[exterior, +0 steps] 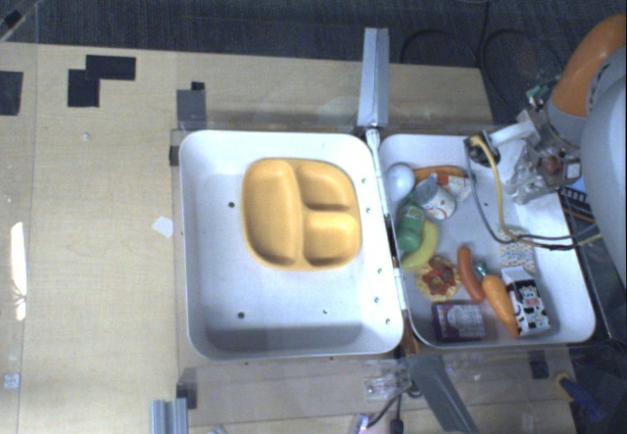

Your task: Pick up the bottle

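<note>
Camera view puts your claw [537,166] over the right bin's [573,319] far right corner; I cannot tell its grip state. What looks like the bottle [409,226], green, lies well to the claw's left and slightly nearer you, against the banana [423,246], long axis roughly far-to-near.

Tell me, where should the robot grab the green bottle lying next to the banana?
Probably across its upper half, coming straight down from above. The green bottle lies crowded: the bin wall runs along one side, and the banana seems to press against its lower end on the other, so a sideways approach looks blocked. The gripper hangs off to the right.
</note>
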Controlling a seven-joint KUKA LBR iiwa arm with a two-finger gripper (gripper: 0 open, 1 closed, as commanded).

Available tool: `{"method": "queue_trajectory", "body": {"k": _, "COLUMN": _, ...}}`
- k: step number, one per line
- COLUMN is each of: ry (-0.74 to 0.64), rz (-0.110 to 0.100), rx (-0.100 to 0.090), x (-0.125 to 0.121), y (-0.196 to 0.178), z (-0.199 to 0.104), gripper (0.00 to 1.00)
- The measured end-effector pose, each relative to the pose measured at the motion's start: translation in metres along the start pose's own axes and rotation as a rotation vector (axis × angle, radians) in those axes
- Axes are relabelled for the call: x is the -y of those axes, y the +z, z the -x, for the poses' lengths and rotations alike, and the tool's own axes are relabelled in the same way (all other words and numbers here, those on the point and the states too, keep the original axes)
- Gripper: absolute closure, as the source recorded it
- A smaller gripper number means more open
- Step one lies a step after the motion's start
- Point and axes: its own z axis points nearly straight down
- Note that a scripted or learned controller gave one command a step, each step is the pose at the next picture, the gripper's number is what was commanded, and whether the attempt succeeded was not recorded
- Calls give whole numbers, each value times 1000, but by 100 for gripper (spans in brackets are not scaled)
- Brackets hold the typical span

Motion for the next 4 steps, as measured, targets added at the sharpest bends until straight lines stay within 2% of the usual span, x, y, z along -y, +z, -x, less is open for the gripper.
{"method": "queue_trajectory", "body": {"k": 1, "ry": -116, "rz": 2, "rx": -3, "x": -2, "y": 2, "z": -14, "gripper": 100}}
{"method": "queue_trajectory", "body": {"k": 2, "ry": 0, "rz": 0, "rx": 0, "x": -1, "y": -6, "z": -7, "gripper": 100}}
{"method": "queue_trajectory", "body": {"k": 3, "ry": 0, "rz": 0, "rx": 0, "x": -1, "y": -5, "z": -7, "gripper": 0}}
{"method": "queue_trajectory", "body": {"k": 4, "ry": -5, "rz": 0, "rx": -4, "x": 0, "y": -17, "z": -9, "gripper": 100}}
